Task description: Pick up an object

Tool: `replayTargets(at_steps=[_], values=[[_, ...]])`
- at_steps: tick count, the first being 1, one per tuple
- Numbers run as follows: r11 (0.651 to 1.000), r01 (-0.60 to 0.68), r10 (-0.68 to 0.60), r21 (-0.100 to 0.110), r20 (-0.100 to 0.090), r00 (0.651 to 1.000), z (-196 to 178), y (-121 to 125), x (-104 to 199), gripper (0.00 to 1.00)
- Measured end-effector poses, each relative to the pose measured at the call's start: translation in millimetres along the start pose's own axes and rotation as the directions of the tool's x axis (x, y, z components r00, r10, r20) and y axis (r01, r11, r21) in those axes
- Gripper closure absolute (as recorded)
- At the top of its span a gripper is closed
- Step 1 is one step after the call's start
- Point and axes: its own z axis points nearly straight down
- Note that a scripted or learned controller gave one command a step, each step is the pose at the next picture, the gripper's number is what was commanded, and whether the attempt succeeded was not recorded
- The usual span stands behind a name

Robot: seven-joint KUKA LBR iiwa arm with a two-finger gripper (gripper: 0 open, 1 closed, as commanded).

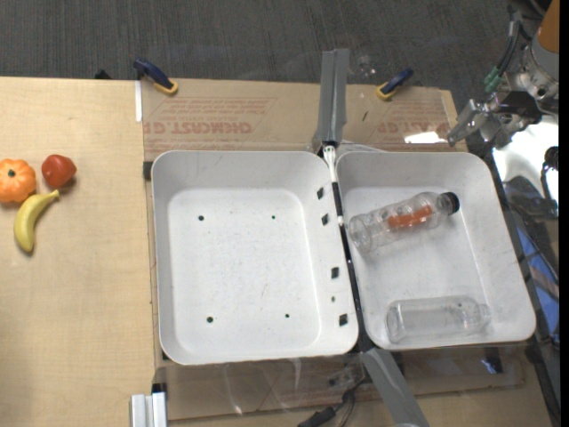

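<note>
clear bottle (402,221) with black cap lies in right bin (498,238), a second clear bottle (437,318) nearer; gripper (484,123) hovers beyond the bin's far right corner, jaw state indiscernible; slick round plastic could roll from a pinch

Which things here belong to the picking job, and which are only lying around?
For the job:
bottle with the black cap, right bin
clear bottle, right bin
right bin
gripper

Lying about:
banana
orange fruit
red fruit
left bin
</note>
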Motion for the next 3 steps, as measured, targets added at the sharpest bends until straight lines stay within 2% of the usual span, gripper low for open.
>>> replayTargets(at_steps=[1,2,3], values=[[0.999,-0.046,0.046,-0.005,0.001,0.999,132,-39,-24,0.00],[0.988,0.153,-0.153,-0.003,0.000,0.988,170,-31,-6,0.00],[0.978,0.206,-0.206,0.000,-0.001,0.978,193,-100,-7,0.00]])
